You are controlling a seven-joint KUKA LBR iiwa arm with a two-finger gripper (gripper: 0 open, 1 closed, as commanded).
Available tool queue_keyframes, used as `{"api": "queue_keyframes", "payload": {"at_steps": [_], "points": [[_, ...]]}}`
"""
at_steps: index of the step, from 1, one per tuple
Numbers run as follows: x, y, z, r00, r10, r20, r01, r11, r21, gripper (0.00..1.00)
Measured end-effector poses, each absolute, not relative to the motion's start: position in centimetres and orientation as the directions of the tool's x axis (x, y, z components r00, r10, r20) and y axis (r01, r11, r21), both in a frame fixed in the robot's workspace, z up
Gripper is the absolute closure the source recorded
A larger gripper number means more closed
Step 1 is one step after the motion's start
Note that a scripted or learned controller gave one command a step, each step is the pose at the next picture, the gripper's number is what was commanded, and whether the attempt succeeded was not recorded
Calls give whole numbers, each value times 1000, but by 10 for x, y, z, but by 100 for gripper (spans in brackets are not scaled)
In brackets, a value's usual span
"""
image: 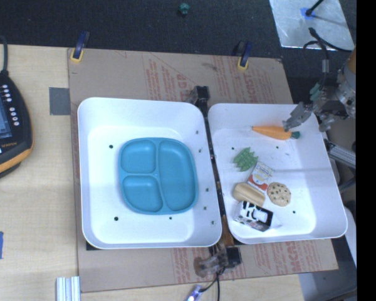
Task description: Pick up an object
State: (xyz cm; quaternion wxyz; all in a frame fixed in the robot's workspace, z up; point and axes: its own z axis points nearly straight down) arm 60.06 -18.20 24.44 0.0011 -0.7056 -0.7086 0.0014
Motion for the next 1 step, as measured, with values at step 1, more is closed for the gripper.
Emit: {"api": "queue_keyframes", "payload": {"at_steps": [1], "points": [[641, -186, 168, -8, 1000, -1, 1000, 8, -6, 0]]}}
